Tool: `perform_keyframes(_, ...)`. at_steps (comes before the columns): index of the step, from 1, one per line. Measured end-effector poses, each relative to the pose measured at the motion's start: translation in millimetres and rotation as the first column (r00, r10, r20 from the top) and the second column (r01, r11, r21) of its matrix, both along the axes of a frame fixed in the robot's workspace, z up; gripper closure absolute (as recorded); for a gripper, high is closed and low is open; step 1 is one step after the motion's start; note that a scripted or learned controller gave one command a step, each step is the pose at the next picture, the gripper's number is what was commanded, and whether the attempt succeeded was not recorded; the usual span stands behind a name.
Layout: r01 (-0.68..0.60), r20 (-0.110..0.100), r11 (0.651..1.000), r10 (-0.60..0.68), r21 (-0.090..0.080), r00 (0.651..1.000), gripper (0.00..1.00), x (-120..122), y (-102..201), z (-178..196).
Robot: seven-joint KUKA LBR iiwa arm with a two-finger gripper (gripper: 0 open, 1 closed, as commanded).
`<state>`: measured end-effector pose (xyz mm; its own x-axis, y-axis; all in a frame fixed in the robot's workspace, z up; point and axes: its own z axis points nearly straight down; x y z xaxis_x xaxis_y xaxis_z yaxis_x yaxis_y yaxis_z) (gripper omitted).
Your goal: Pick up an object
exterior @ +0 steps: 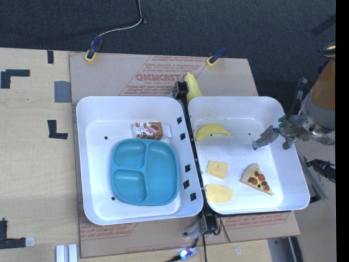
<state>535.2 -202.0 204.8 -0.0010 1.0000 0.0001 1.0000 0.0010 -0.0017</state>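
Two white bins [87, 162] — one blue plate [145, 172], one banana [212, 130], one pizza slice [257, 179].

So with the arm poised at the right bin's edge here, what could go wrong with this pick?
The gripper hovers above the right bin's bare floor, beside nothing graspable, so a straight descent would likely close on air. The pizza slice, cheese square and yellow chip lie flat, so the fingers may slide over them. The banana could roll away.

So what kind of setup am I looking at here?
Likely a lab test bench for robot picking: two white bins clamped side by side on cardboard, toy food such as a pizza slice, and a robot arm.
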Motion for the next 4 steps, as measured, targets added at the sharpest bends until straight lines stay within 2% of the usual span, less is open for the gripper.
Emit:
perform_keyframes(1, -0.007, 0.007, 1.000, 0.007, -0.001, 1.000, 0.00, 39.1, 51.9, 48.7)
perform_keyframes(2, -0.003, 0.001, 1.000, 0.003, 0.000, 1.000, 1.00, 36.8, 49.1, 55.6)
perform_keyframes(3, -0.005, 0.019, 1.000, 0.005, -0.004, 1.000, 1.00, 79.0, 70.6, 188.3)
perform_keyframes(4, -0.003, 0.021, 1.000, 0.003, -0.004, 1.000, 1.00, 79.5, 81.6, 341.0)
